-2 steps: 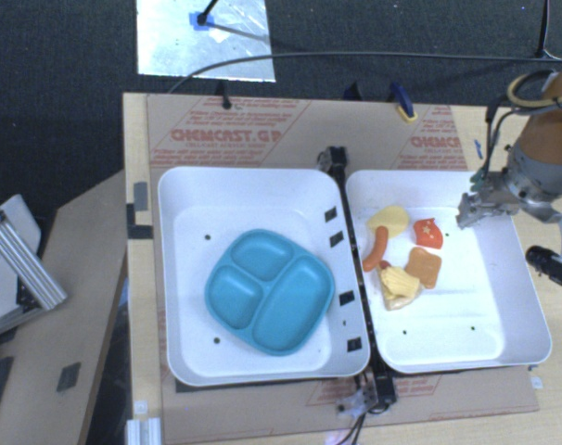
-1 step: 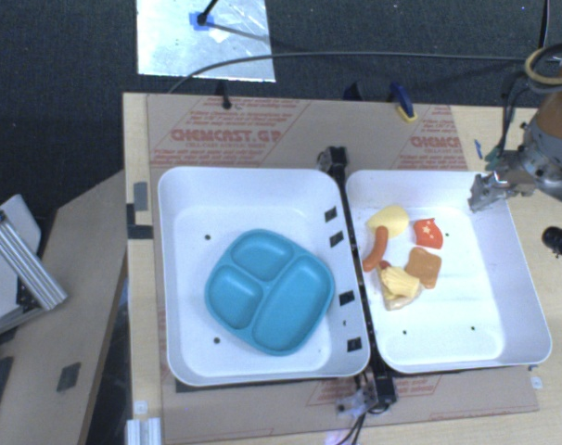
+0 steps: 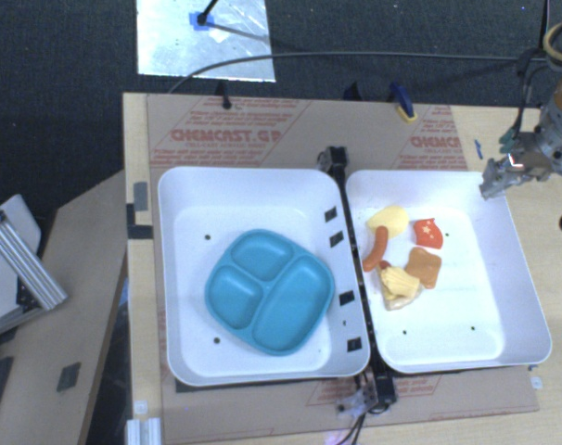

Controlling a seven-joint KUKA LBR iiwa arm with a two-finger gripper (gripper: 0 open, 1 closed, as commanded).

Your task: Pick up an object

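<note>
A cardboard-covered bench [image 3: 262,128] is bearing two shallow white bins side by side over dark carpet. The left bin [image 3: 184,202] is holding a blue divided plate [image 3: 267,290]. The right bin [image 3: 504,313] is holding a cluster of toy food towards its far left: a yellow piece [image 3: 389,219], a red piece [image 3: 427,234], a sausage [image 3: 377,247], a brown piece [image 3: 425,267] and a pale yellow piece [image 3: 400,286]. The gripper [image 3: 497,182] is hanging at the right bin's far right corner, well apart from them and carrying nothing; how its jaws stand I cannot tell. The approach seems to be underway; the next move calls for travelling left over one piece, then descending.
</note>
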